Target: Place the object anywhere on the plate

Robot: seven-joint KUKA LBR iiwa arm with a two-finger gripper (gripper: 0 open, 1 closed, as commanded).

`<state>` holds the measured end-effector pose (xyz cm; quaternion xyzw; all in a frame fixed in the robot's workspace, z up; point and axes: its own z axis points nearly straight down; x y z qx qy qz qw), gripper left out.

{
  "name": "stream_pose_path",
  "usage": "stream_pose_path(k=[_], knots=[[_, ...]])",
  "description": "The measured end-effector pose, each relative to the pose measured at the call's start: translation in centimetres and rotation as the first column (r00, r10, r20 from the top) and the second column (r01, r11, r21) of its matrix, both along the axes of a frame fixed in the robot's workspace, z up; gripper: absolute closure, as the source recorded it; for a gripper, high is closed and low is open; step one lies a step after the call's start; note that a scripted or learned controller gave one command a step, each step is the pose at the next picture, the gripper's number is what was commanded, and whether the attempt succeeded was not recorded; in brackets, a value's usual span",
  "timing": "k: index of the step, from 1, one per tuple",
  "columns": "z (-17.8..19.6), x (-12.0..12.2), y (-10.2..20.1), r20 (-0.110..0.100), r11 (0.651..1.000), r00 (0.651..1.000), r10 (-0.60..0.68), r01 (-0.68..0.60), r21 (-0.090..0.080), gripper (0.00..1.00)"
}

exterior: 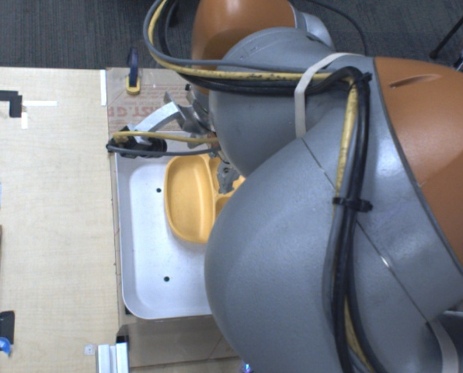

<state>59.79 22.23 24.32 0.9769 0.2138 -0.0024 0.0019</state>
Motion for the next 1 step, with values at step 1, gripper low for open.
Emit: stream_pose_path(k=[1], knots=[[0.84, 0.11, -0.33, -0.001, 1.000, 1.000, -0.008, 0.008, -0.002, 1.00]])
